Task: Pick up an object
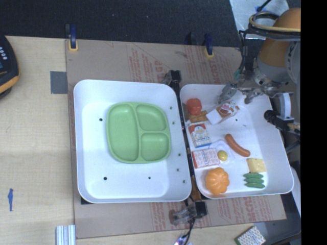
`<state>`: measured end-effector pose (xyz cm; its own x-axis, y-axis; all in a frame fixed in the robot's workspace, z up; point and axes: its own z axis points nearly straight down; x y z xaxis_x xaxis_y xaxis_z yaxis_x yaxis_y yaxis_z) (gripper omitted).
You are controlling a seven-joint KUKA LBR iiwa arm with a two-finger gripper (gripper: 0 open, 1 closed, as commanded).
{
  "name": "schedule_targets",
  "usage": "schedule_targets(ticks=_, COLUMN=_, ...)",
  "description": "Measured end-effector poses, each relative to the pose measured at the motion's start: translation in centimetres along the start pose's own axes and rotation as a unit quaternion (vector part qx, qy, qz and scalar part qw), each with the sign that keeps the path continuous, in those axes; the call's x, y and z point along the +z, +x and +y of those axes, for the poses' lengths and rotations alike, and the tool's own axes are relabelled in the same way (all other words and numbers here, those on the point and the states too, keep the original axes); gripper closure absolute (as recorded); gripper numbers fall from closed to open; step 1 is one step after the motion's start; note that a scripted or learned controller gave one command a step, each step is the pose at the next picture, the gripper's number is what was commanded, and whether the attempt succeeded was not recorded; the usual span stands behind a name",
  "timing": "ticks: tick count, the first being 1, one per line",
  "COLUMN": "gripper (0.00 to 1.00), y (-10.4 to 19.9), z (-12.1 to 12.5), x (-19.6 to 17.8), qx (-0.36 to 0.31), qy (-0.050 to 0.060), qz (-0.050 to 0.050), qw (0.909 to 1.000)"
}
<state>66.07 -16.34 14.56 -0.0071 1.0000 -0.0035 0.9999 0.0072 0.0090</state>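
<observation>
Pincer (239, 92) above one sausage (237, 145), one pumpkin (216, 180)

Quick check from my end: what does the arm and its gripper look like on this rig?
The arm is grey, with a rounded orange band near its top and a dark ring with a looping black cable just above it. The gripper is bare grey metal with thin splayed linkage bars. A black fitting sticks out below the arm on its right.

Both white bins (87, 137) look like smooth, slightly glossy plastic. The green divided plate (138, 132) is matt plastic. The bench (30, 152) shows pale wood grain under a brown cardboard sheet (127, 60). The orange pumpkin (216, 180) and sausage (237, 145) look like shiny plastic; the small packets (200, 135) look like printed paper.
</observation>
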Motion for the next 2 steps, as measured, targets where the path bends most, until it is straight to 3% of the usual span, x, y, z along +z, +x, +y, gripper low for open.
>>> schedule_targets(ticks=1, gripper=0.0, y=2.9, z=-7.3, x=5.7, qx=0.002, qy=0.011, qz=0.003, qw=0.9999)
schedule_targets(ticks=2, gripper=0.0, y=4.2, z=-1.0, x=5.5, qx=0.005, qy=0.023, qz=0.003, qw=0.9997)
